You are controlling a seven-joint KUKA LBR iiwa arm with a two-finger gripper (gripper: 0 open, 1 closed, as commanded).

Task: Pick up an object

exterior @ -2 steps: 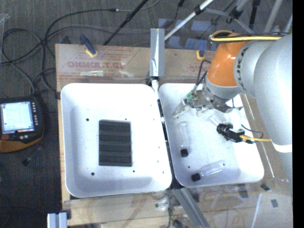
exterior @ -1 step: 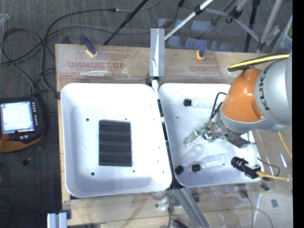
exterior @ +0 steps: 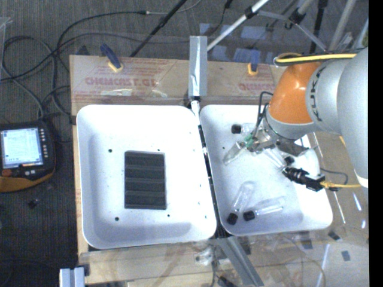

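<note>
Nearest the camera, in the right-hand shallow white bin (exterior: 311, 217), two clear plastic tubes with black caps lie close to the near wall. One clear capped tube (exterior: 262, 210) lies with its long axis nearly left to right, its black cap at the left end and its clear end pointing right and slightly away. The second clear tube (exterior: 240, 199) lies just to its left, tilted, with its black cap toward the near wall and its clear rounded end pointing away and to the right.

Left of this bin, touching it along one wall, sits the left-hand shallow white bin (exterior: 96, 160), holding a flat black ribbed rectangular pad (exterior: 145, 180) whose long axis runs near to far.

Farther into the right-hand bin, a third clear tube (exterior: 233, 153) lies on a slant, its low end pointing left and toward the camera. A small black cap (exterior: 236, 128) lies apart from it, farther back.

Above that part of the right-hand bin hangs the grey arm with the orange band (exterior: 293, 97), reaching in from the right. Its gripper (exterior: 257, 141) sits just beside the slanted tube; whether it has hold of anything cannot be told.

Beyond the bins, the brown board surface (exterior: 131, 79) carries a blue clamp (exterior: 111, 55).
</note>
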